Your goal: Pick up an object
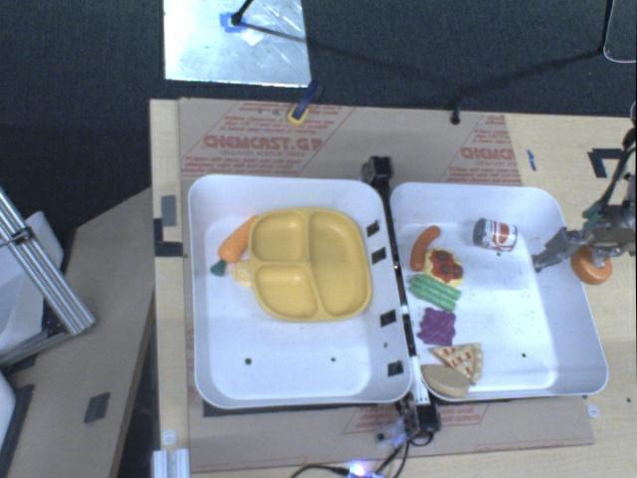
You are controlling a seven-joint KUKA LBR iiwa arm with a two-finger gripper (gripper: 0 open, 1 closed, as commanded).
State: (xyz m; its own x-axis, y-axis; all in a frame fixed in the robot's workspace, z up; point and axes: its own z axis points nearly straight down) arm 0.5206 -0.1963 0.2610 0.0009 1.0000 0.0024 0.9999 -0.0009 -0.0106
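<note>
The bench (557,147) carries two shallow white bins side by side, their inner walls meeting along a black divider strip.

The left bin (224,366) holds a yellow divided plate (304,264) with three compartments, lying near the middle of the bin and somewhat toward its far edge. A toy carrot (236,240) rests against the plate's left rim, its green top pointing toward the bin's left wall.

The right bin (557,357) holds the smaller toys. Most of them line up along its left wall: a red sausage (424,246) nearest the far edge, then a pizza-like piece with red spots (444,265), green beans (435,291), a purple piece (435,325), a pizza slice (461,358), and a tan bread piece (445,380) in the near left corner. A small can with a red label (495,234) lies on its side near the bin's far edge, well apart from that row.

The arm's gripper (552,251) reaches in over the right bin's right wall, near the can but not touching it. Whether its fingers are spread or closed cannot be told, and nothing is seen between them. The orange band (593,266) sits just behind it.
</note>
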